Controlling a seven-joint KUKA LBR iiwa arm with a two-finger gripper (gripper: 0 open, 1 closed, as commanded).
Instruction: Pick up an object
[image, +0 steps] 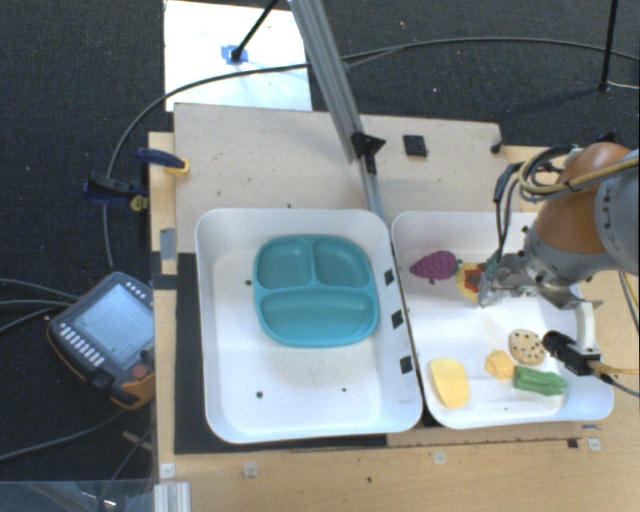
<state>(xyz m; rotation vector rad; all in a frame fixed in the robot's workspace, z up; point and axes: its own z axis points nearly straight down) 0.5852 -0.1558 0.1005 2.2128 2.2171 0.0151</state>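
The right bin (420, 228) holds several toy foods. A purple grape bunch (434, 266) lies near its back left. A yellow and red piece (468, 279) sits just right of the grapes. My gripper (487, 290) is down in the bin right beside that piece, touching or nearly touching it; the arm hides its tips. Nearer the front lie a brown cookie (525, 346), a small yellow chunk (499, 364), a green pickle (539, 380) and a flat yellow slice (450, 383).
The left bin (225, 400) holds a teal divided plate (315, 290). A grey pole (335, 85) slants across the back of the bench. A teach pendant (105, 335) lies on the floor at the left. Cables loop behind the bins.
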